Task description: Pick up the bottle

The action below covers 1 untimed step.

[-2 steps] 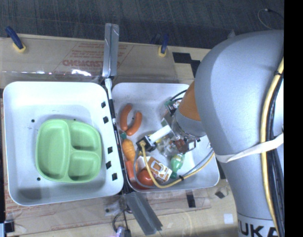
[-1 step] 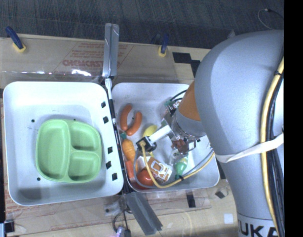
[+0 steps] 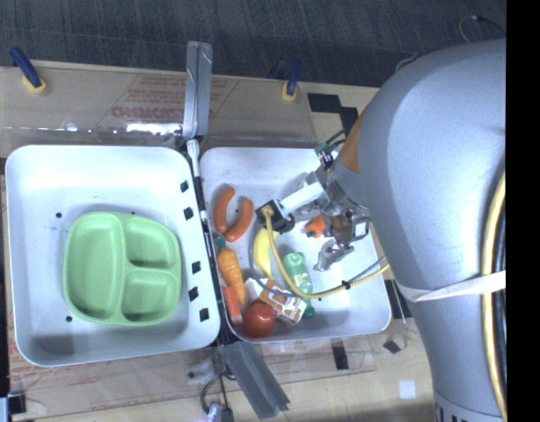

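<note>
Two white bins (image 3: 24, 236) sat below me; my gripper (image 3: 336, 236) hovered just right of the green bottle (image 3: 296, 271), fingers' state unclear.

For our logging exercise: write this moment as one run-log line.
stage: reaching | gripper: above right bin, beside green bottle | bottle: lying in bin, not lifted | left bin: green divided plate

Arm (image 3: 437, 192) hides bin's (image 3: 375, 319) right side, perhaps its rim

Lab: clamped bench (image 3: 120, 95), white bins (image 3: 24, 236)
</note>
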Available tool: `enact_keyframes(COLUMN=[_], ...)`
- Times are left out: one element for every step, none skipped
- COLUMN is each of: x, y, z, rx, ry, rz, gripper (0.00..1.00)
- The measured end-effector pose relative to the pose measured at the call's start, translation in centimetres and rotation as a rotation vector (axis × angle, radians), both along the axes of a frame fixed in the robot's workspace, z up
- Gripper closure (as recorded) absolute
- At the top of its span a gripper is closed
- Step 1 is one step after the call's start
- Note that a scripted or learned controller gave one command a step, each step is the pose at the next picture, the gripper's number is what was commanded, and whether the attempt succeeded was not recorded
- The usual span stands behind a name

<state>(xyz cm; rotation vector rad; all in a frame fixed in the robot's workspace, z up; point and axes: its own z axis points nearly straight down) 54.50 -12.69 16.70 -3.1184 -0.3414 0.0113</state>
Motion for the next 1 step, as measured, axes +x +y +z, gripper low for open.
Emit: enact_keyframes(x=[-3.84], y=[-2.86], z=[-7.91], rx=[0.003], ry=[0.001], rz=[0.118], gripper=[0.0])
